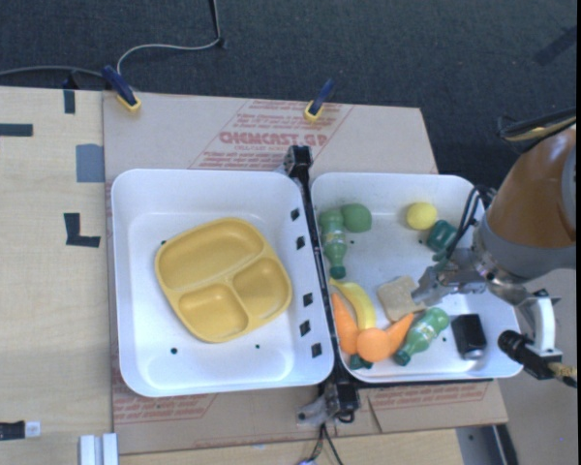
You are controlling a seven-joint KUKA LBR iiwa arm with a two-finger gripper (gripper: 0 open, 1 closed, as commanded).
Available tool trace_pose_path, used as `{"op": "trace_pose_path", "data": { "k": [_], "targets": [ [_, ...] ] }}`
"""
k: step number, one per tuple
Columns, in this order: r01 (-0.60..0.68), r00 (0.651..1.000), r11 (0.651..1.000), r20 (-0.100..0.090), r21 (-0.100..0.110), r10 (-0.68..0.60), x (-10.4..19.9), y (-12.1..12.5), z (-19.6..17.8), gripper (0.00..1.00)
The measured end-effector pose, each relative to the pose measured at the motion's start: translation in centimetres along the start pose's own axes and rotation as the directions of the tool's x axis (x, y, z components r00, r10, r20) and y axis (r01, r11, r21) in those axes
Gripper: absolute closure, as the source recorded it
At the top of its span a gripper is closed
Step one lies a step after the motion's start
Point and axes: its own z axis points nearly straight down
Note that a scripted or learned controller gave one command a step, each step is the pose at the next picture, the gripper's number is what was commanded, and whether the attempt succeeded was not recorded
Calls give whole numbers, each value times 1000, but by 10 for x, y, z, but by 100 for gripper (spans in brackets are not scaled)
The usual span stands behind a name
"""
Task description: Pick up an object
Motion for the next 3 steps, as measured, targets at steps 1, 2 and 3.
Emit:
{"op": "trace_pose_path", "data": {
  "k": [1, 2, 3],
  "targets": [
    [0, 1000, 1000, 0, 0, 0, 0, 0, 0, 0],
    [-1, 1000, 1000, 2, -4, 1, 1, 18, 89, 0],
    [-1, 1000, 1000, 4, -7, 1, 25, 2, 95, 0]
  ]
}}
